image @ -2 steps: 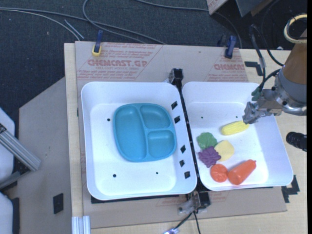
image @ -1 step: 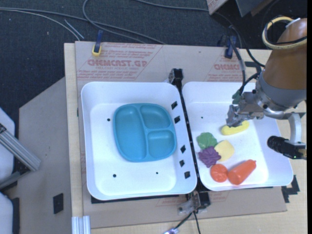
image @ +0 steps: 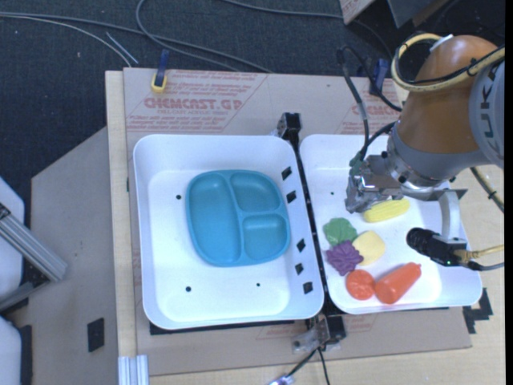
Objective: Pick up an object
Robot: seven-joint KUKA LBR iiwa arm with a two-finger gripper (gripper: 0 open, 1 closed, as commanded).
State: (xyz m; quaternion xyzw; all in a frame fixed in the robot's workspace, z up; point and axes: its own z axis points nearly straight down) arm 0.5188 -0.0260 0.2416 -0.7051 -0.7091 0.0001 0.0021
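My gripper [image: 361, 197] hangs low over the upper part of the right bin [image: 321, 163]. Just to its right, and touching or nearly touching it, lies a yellow banana-like toy [image: 387, 210]. Below the gripper lie a green broccoli toy [image: 340, 230], a pale yellow piece [image: 370, 245] and a purple grape bunch [image: 344, 257]. A red tomato [image: 360, 284] and an orange carrot [image: 398, 282] rest near the bin's front edge. I see nothing lifted off the bin floor.
The left bin [image: 152, 215] holds a blue divided plate [image: 237, 216]. A black divider with clips [image: 298, 191] runs between the two bins. The arm's bulky orange and grey wrist [image: 445, 103] covers the right bin's back right part.
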